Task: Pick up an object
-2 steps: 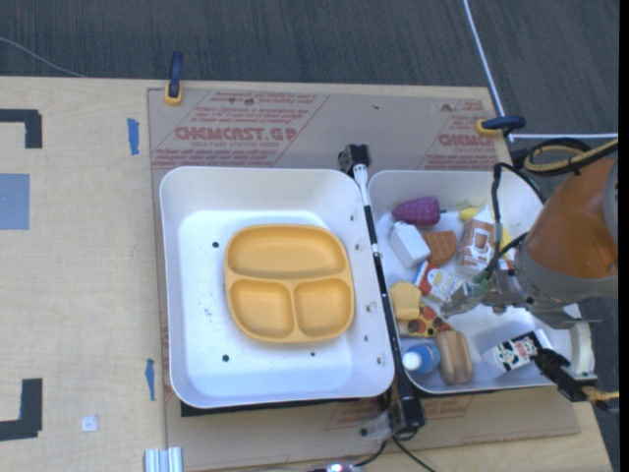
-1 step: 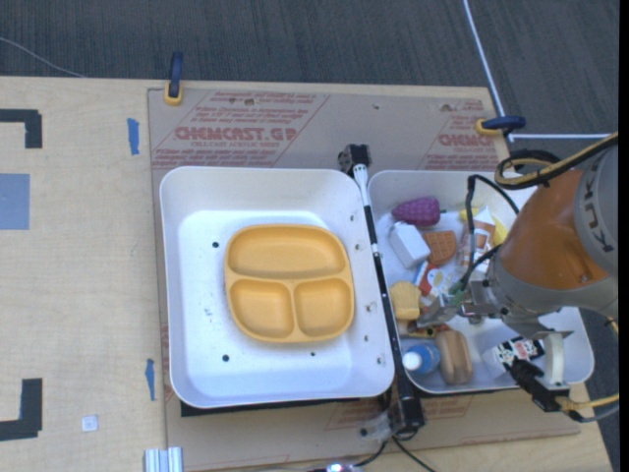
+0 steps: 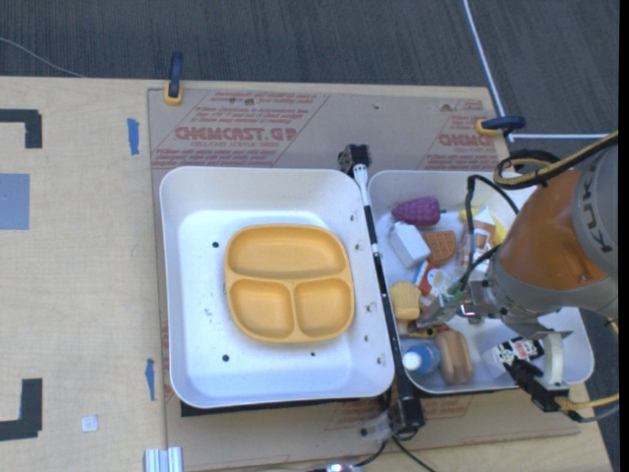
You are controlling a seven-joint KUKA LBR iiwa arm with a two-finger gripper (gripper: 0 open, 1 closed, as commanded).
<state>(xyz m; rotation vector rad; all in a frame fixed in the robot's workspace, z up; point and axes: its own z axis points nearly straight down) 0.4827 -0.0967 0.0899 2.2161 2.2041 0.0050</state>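
Note:
The right bin (image 3: 580, 357) holds a pile of small toy items: a purple bunch of grapes (image 3: 417, 210), a white box (image 3: 409, 243), an orange cracker-like piece (image 3: 443, 246), a yellow chunk (image 3: 404, 300), a brown bread-like roll (image 3: 454, 356) and a blue and white piece (image 3: 421, 360). My gripper (image 3: 444, 303) reaches down into the middle of this pile, just right of the yellow chunk and above the brown roll. The wrist and its orange band (image 3: 550, 239) hide the items behind them.
The left bin (image 3: 187, 264) carries a yellow divided plate (image 3: 290, 281) with three compartments. A black clamp (image 3: 354, 157) sits at the top of the wall between the two bins. Cables (image 3: 536, 165) loop over the right bin's far corner.

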